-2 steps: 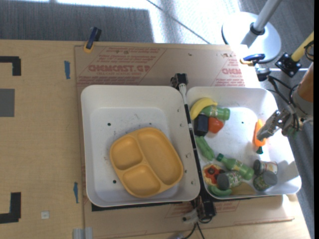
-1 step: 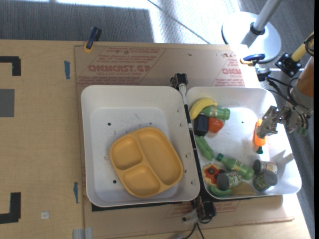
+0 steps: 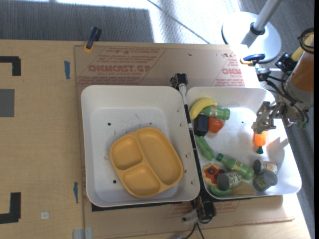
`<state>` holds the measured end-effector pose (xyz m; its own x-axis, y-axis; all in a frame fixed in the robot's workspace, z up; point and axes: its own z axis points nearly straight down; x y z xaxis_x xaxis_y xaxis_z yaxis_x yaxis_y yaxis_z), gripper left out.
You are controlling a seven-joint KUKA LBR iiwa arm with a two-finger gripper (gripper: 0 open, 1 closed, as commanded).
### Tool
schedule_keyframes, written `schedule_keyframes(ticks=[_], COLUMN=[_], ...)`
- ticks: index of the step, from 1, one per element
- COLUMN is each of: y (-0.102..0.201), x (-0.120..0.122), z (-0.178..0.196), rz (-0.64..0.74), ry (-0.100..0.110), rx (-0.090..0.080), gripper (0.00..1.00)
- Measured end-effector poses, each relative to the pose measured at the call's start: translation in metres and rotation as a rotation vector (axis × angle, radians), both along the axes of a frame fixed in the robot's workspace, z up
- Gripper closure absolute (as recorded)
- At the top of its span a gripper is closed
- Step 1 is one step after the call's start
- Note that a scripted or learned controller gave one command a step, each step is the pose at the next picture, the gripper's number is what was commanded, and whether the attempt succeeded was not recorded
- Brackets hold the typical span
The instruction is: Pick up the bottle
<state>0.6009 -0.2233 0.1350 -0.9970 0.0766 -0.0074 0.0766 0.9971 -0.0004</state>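
Gripper [image 3: 260, 127] hangs over the right bin [image 3: 293, 179], near that bin's wall on the arm's side; from this slant it cannot be told whether it is open or closed. An orange object [image 3: 259, 140] sits just below its tip in the view. It looks to be touching the tip or nearly so, but a hold on it cannot be made out.

The green bottle [image 3: 235, 166] lies on its side on the bin floor, nearer the camera than the gripper and a little toward the view's left. It is apart from the tip, with its narrow end pointing up and to the left.

Just beyond the bottle's thick end stand two small cans [image 3: 265, 176], nearly straight down the view from the gripper. A dark round lid or cap [image 3: 223, 181] and a red and yellow packet [image 3: 211, 172] crowd the bottle's other side.

Well to the left of the gripper, across bare bin floor, a banana [image 3: 203, 105] rests against the dividing wall. By it are a green cylinder [image 3: 220, 113], a red-orange piece [image 3: 215, 125] and a black object [image 3: 201, 125]. A long green vegetable-like item [image 3: 204, 146] runs down from that cluster toward the bottle.

Farther left again, the left bin [image 3: 94, 133] holds a yellow divided plate [image 3: 145, 161]. Both bins sit on a cardboard sheet [image 3: 124, 66].
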Motion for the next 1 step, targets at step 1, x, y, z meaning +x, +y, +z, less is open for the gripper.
schedule_keyframes(ticks=[1], y=[0.0002], x=[-0.0017], z=[-0.0159], rz=[0.205], ry=[0.004], rx=[0.001], gripper=[1.00])
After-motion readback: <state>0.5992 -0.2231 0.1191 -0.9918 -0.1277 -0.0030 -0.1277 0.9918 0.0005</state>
